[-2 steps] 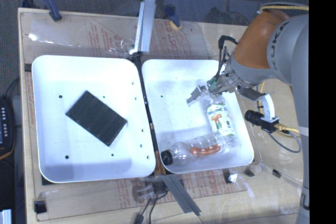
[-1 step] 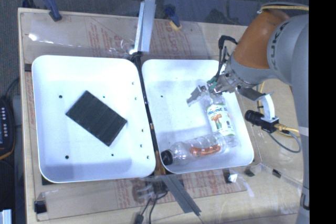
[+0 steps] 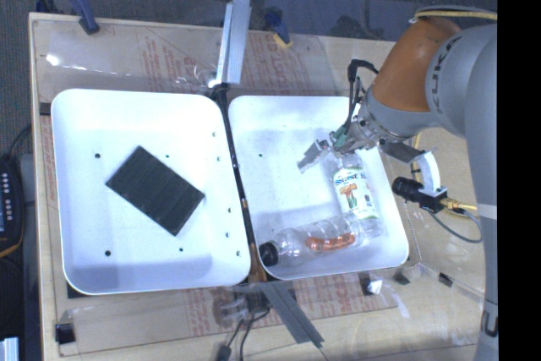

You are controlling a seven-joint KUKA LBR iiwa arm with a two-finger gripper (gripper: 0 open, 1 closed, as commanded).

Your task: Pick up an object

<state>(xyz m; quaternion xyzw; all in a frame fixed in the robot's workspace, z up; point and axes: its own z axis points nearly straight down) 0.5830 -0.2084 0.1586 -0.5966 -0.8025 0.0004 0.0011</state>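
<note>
gripper (image 3: 325, 148): fingers spread apart, nothing between them, over the upper middle of the right bin (image 3: 270, 131). white labelled bottle (image 3: 353, 192): just below the gripper, near the bin's right wall. clear plastic bottle (image 3: 317, 238), black cap: lying along the front wall, touching the white bottle. left bin (image 3: 76, 123): 1 dark rectangular pad (image 3: 155, 189), tilted.

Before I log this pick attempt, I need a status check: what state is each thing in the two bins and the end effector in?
Black pad: flat in the left bin, untouched.
Clear plastic bottle: on its side, black cap on, along the right bin's near wall.
White labelled bottle: lying down, not gripped.
End effector: over the right bin, above the white bottle's top end.
</note>
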